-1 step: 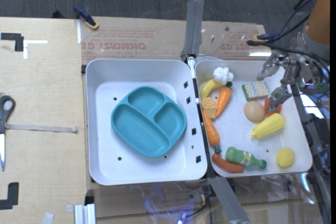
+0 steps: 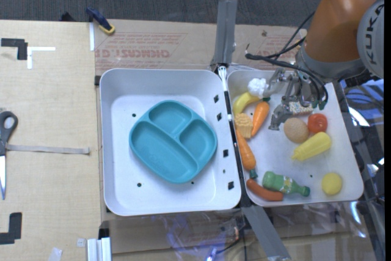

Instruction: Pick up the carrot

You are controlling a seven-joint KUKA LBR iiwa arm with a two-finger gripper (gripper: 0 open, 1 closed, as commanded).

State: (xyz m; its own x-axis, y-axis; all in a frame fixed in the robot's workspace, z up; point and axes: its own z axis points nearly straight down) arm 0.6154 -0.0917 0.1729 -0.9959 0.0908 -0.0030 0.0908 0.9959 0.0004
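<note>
Two bins; right bin [image 2: 348,189] holds two carrots. Task carrot [image 2: 259,118] lies just left of the gripper [image 2: 292,108], long axis near-vertical, tip down-left. Gripper fingers: cannot tell.

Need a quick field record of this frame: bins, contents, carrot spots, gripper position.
left bin: blue divided plate
right bin: toy food
carrots: three orange carrot-like pieces; upper carrot tilted by the banana, middle carrot along the left wall, lower carrot near the front by the green bottle
other food: corn, egg, tomato, lemon
gripper: over the right bin's back, right of the upper carrot
carrot held: none visibly
</note>
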